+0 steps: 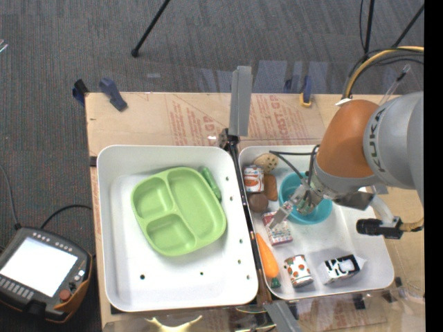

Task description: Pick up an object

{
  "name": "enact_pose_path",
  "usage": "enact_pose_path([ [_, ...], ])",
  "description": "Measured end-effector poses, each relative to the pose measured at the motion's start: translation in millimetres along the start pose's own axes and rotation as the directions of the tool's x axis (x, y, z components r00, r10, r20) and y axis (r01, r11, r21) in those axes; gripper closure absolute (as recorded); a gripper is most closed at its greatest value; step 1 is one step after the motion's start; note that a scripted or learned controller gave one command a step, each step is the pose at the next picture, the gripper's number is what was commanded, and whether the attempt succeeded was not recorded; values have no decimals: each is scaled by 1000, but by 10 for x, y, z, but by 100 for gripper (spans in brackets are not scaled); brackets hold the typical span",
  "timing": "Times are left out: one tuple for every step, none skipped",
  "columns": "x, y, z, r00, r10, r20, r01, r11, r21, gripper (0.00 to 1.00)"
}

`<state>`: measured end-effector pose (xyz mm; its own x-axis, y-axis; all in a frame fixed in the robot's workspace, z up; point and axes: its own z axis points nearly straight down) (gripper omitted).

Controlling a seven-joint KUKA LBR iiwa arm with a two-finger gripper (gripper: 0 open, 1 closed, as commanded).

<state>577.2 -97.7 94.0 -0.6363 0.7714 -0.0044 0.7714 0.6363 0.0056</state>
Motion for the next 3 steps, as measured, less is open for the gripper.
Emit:
enact_pose_path([
  [-205,175,1,994,110,-1,-110,994,-1,0],
  [234,-164,-12,967,254,5,-254,967,-7,0],
  [608,-649,-47,987,162,9,-162,987,-2,0],
])
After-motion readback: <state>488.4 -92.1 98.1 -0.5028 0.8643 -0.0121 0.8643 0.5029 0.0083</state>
